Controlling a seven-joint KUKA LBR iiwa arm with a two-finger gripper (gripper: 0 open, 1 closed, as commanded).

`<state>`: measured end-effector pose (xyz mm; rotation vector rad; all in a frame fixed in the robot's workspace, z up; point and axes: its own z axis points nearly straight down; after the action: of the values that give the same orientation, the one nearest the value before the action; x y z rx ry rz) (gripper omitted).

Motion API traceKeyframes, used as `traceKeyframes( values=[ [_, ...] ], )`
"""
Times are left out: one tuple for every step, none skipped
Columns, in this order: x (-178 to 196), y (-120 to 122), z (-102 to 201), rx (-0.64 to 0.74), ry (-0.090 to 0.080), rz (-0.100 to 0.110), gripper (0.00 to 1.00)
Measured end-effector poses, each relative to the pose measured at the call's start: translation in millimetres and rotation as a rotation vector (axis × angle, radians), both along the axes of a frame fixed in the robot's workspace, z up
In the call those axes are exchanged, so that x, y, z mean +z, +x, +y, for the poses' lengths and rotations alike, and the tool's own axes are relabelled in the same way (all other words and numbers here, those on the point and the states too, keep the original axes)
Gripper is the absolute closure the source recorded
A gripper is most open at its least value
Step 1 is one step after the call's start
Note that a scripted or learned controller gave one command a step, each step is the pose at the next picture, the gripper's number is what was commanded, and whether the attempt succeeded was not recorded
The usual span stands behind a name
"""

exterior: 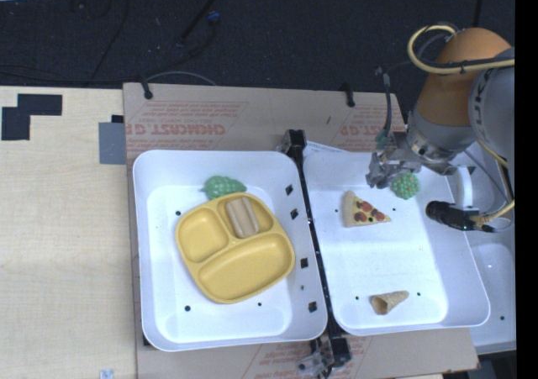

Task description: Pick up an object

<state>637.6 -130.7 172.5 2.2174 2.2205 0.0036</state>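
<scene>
We see the desk (59,226) carrying two white bins side by side, the left bin (160,192) holding a yellow divided tray (231,264) with a brown sausage-like piece (244,218) in its upper compartment and a green leafy item (223,186) touching the tray's rim at twelve o'clock. The grey-and-orange arm (458,92) enters from three o'clock over the right bin (437,285). Its hand (388,169) hovers low at the bin's one o'clock corner, touching or just beside a small green bumpy ball (405,186), the likeliest target; we cannot tell how wide the hand stands or whether it grips anything. A pizza slice (363,210) lies near, at the ball's eight o'clock, and a small cone (388,302) well apart at six. We judge the round ball could roll away or squirt free if pinched off-centre.
</scene>
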Motion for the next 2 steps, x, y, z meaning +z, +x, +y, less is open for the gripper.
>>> traceKeyframes(
  values=[
    [64.3, 0.4, -2.6, 0.000, 0.000, -0.001, 1.00],
    [114.8, 1.2, -3.6, 0.000, 0.000, 0.001, 1.00]
  ],
)
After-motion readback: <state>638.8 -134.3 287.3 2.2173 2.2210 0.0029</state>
